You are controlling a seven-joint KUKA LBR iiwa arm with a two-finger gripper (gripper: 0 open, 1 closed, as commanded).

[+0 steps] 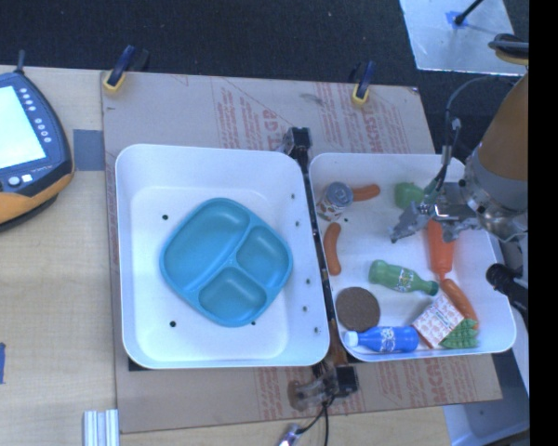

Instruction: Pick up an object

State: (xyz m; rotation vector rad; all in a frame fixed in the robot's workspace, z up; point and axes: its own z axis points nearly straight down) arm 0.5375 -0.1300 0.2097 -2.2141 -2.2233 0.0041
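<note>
The arm [507,142] fills the upper right, grey with an orange band, leaning over the right bin [353,167]. Its gripper [422,219] hangs low over the middle of that bin, and whether it is spread or pressed together cannot be told from this slant; nothing is seen held in it. Just right of the gripper a carrot [439,252] stands nearly upright in the picture, close by it, though contact cannot be judged. Below the gripper a green bottle [403,278] lies on its side, cap toward the right. Behind the gripper a small green item [407,193] sits near the far wall, partly hidden. Toward the bin's left side a sausage [332,247] lies lengthwise, and above it a grey can [336,195] touches a short orange piece [364,193]. A brown disc [357,307] lies near the front left, with a blue bottle [384,340] on its side just below it against the front wall. At the front right, a patterned box [438,321] sits beside a green toy [459,337], and a second carrot [458,298] slants along the box's upper edge. The left bin [139,249] holds a blue divided plate [226,261], turned askew, near its centre. A tablet [19,147] lies on the bench at far left, well apart from both bins.
</note>
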